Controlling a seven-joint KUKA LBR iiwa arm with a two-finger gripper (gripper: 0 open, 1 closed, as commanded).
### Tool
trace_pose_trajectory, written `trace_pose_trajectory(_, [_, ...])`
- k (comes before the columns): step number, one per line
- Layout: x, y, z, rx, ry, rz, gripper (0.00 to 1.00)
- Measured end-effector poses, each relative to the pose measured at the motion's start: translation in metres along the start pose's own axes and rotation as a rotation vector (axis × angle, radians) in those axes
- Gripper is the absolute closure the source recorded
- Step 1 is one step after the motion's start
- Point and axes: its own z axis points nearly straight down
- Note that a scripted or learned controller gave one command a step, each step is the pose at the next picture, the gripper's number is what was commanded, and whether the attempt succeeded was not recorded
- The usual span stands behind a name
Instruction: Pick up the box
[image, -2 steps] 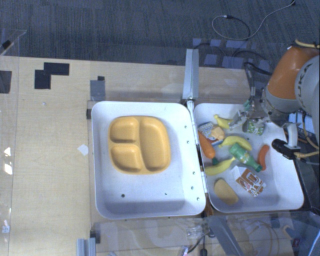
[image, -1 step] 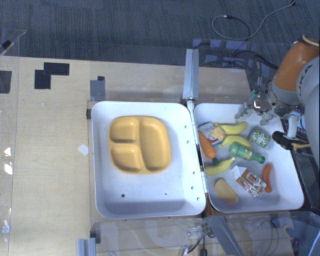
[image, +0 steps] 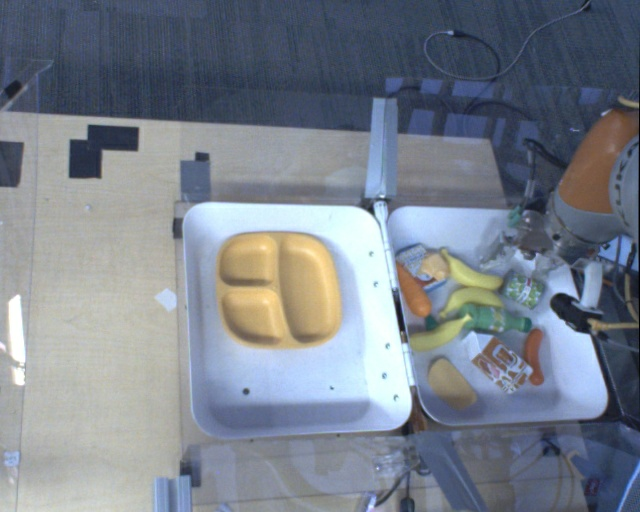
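Observation:
A small orange, white and yellow box (image: 429, 266) lies in the right bin (image: 590, 395), near its far left corner, beside an orange carrot (image: 412, 290). My gripper (image: 522, 245) hangs over the far right part of that bin, just above a green can (image: 522, 290). It is well to the right of the box and apart from it. Nothing shows between its fingertips.
The right bin also holds yellow bananas (image: 470, 272), a green bottle (image: 492, 321), a red sausage (image: 536, 356), a flat white and orange packet (image: 503, 363) and a tan potato-like lump (image: 452, 383). A yellow divided plate (image: 280, 289) sits in the left bin (image: 300, 405).

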Motion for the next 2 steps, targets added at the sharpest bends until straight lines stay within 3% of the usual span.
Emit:
trace_pose_trajectory(1, [-0.003, -0.026, 0.017, -0.002, 0.0, -0.006, 0.0])
trace_pose_trajectory(2, [0.075, 0.028, 0.019, 0.0, 0.0, 0.045, 0.0])
